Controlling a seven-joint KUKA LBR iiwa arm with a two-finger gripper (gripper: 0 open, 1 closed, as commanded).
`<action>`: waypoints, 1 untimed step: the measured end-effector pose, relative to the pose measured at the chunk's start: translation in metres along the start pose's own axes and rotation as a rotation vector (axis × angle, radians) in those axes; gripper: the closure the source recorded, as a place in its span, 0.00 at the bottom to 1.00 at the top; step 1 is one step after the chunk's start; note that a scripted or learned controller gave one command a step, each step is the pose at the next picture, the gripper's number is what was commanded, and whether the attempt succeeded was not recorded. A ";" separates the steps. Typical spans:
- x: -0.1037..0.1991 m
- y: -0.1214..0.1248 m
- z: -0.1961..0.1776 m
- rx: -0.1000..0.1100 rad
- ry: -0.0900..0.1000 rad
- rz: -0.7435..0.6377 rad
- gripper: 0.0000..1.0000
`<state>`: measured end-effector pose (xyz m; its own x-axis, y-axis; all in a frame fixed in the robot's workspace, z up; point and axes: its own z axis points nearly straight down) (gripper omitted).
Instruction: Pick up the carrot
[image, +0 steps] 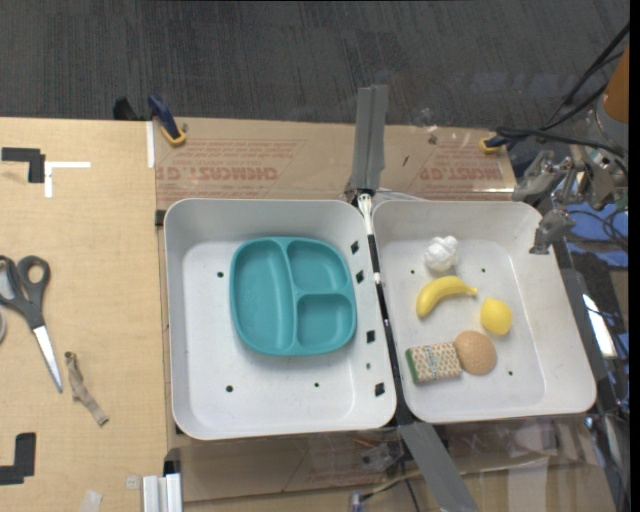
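Nearest the camera, a grey metal strut (438, 478) is seen running out at a slant from under the seam between the two bins. At the far left, a pair of grey-handled scissors (30, 310) is laid on the brown board (90, 250), blades pointing toward the camera, and a short crumpled strap (85, 390) lies just beside their tips. Farther back, a blue clamp (168, 120) is fixed at the edge of a printed cardboard sheet (250, 165). The left bin (190, 400) is occupied by a teal divided plate (295, 295), which is set flat near the middle with three compartments. Between the bins, a grey upright bar (370, 140) is seen at the far rim. In the right bin (530, 390), five items are grouped left of centre: a crumpled white piece (440, 252) at the back, a banana (443, 293) just in front of it, a lemon (496, 316) near the banana's right end, and at the front a patterned block (433, 362) touched by a round brown bun (476, 352). Where the carrot lies cannot be told. The gripper (547, 232) is held over the far right corner of the right bin, well apart from the grouped items; whether it is wide or narrow cannot be told. The arm's orange band (620, 92) is glimpsed at the upper right edge.
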<state>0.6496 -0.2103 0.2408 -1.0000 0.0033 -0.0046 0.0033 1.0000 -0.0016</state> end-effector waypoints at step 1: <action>0.035 0.058 0.147 -0.001 0.000 -0.065 0.00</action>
<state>0.6160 -0.1520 0.0933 -0.9981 -0.0617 -0.0049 -0.0617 0.9981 -0.0009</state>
